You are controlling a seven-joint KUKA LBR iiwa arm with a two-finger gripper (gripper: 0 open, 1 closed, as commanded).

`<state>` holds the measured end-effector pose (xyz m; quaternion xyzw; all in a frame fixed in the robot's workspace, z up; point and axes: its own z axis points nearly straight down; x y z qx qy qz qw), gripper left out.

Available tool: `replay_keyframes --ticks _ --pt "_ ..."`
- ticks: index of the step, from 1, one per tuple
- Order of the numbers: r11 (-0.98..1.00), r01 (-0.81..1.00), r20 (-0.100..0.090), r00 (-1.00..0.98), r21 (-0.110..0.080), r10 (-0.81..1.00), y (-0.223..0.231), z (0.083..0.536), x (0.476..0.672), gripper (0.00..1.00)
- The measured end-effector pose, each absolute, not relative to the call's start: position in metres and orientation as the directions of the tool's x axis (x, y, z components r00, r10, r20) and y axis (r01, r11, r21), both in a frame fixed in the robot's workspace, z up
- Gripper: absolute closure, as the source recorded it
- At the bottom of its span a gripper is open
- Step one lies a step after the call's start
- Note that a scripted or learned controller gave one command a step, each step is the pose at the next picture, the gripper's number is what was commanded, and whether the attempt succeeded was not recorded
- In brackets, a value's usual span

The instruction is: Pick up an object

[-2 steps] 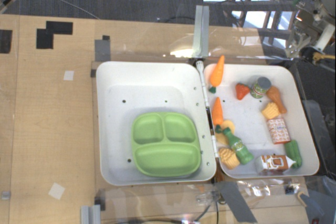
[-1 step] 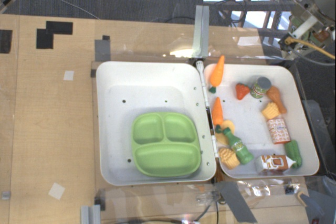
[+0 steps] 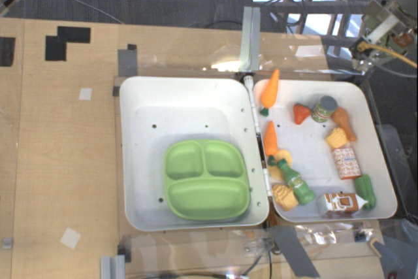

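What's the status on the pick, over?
Claw parked high at top right, off the bins, grip state unreadable. Nothing picked: toy food sits in the right bin, green plate in the left bin. Path down looks open.

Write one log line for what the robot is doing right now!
stage: before pick | arm: top right, beyond bins | right bin: toy food, untouched | left bin: green divided plate
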<state>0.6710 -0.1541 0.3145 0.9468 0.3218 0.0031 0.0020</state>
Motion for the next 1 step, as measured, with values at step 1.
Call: replay_keyframes --ticks 1 --pt "-0.884 0.467 0.010 0.884 0.009 0.467 -0.1857 0.4189 0.6577 1.00"
